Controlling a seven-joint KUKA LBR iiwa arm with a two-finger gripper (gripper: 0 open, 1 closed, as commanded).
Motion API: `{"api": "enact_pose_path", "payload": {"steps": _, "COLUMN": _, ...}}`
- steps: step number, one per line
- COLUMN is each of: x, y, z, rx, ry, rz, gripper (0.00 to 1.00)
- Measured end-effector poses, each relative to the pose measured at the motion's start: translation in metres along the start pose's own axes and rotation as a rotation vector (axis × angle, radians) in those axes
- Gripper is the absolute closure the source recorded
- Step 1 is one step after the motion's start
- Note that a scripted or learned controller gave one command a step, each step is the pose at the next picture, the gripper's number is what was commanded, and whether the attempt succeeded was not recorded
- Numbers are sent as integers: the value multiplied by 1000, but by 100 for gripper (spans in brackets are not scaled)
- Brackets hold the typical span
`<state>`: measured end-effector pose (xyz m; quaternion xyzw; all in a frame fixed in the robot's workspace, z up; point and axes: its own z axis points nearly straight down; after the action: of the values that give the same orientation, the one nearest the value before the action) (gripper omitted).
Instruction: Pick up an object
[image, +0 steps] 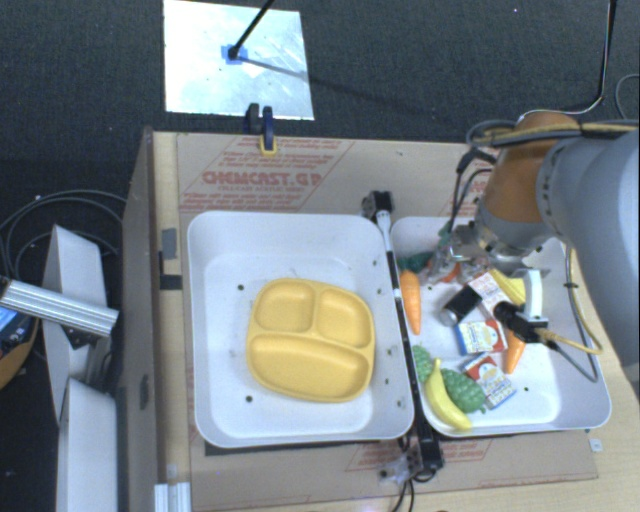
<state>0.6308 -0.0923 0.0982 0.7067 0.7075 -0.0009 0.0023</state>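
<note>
Cluttered right bin (585, 405); arm (560, 190) hides gripper fingers

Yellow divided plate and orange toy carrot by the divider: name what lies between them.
In the camera view, only bare white bin floor and the two bins' adjoining rims separate the yellow divided plate from the orange toy carrot.

A yellow plate (310, 340) sits in the white left bin (215, 300). Right of the plate are an orange carrot (410, 300), a yellow banana (445, 398) and green grapes (466, 390).
</note>
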Motion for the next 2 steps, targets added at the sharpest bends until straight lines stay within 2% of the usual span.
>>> {"api": "enact_pose_path", "payload": {"steps": 1, "x": 47, "y": -50, "z": -88, "rx": -2, "ry": 5, "rz": -4, "gripper": 100}}
{"api": "enact_pose_path", "payload": {"steps": 2, "x": 46, "y": -51, "z": -87, "rx": 1, "ry": 5, "rz": -2, "gripper": 0}}
